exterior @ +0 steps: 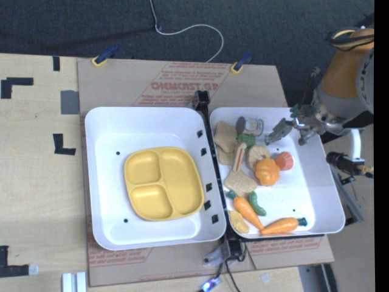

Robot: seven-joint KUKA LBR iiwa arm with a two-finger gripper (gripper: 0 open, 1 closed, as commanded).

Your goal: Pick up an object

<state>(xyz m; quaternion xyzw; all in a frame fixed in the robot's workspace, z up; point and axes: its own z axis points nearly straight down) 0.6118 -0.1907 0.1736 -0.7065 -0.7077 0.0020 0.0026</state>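
The gripper hovers over the right bin, jaws spread and holding nothing, so the approach is under way; next it must descend onto the nearby tomato.

Sat in the left white bin: a yellow 3-compartment plate. Lay beneath both bins: a cardboard sheet on the desk, clipped at its far edge by 2 clamps.

Wooden bench bears cardboard sheet; two white bins side by side atop.
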